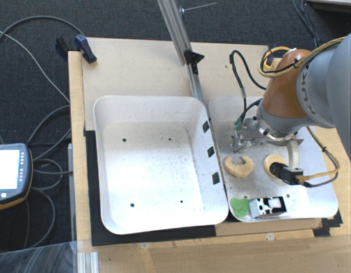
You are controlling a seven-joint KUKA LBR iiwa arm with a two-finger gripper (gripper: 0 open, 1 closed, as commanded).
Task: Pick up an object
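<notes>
Wooden bench, 2 white bins, dark carpet.

Robotics lab: pale wooden counter, handheld grey-and-orange teach pendant with lit screen, loose black cables on dark carpet.

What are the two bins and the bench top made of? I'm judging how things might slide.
Bins: likely moulded plastic, smooth white with rounded corners and dark speckles. Bench top: probably plywood or board, pale tan, matte, with a lighter edge strip.
</notes>
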